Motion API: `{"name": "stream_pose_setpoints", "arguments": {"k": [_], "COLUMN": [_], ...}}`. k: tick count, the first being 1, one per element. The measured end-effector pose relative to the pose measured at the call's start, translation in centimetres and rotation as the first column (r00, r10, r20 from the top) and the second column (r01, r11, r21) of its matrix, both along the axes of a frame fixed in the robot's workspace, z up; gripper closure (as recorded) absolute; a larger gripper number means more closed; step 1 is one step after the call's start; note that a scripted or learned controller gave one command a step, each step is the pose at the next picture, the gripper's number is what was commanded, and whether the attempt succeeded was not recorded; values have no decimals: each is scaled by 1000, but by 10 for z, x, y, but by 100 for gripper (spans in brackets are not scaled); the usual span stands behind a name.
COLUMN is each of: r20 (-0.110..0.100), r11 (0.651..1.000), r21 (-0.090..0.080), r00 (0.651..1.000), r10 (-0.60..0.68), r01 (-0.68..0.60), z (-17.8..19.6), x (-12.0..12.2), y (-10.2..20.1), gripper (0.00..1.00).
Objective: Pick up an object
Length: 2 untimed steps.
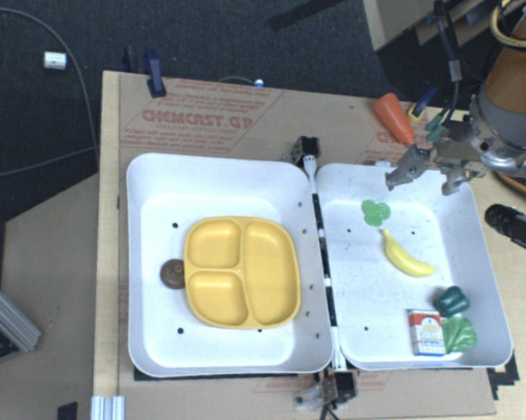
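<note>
Two spread fingers: hand [434,177] over right bin's [488,258] far rim.

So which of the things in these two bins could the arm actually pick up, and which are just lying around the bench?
Pickable, in the bins:
banana
small green piece
dark green pepper
light green leafy toy
small box
yellow divided plate
brown disc

Lying about:
orange carrot
blue clip
</note>
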<state>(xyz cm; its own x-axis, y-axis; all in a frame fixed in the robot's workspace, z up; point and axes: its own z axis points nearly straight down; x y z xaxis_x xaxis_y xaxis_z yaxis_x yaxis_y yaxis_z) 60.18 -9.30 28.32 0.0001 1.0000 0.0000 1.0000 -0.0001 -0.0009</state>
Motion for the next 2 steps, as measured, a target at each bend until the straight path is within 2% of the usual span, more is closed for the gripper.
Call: {"name": "stream_pose_setpoints", "arguments": {"k": [1,2], "r20": [0,-2], "r11": [1000,1000], "r21": [0,1], "r00": [1000,1000], "r10": [-1,-1], "r01": [1,1], "z": [-59,-166], "x": [6,10], "y": [-51,-75], "gripper": [0,0]}}
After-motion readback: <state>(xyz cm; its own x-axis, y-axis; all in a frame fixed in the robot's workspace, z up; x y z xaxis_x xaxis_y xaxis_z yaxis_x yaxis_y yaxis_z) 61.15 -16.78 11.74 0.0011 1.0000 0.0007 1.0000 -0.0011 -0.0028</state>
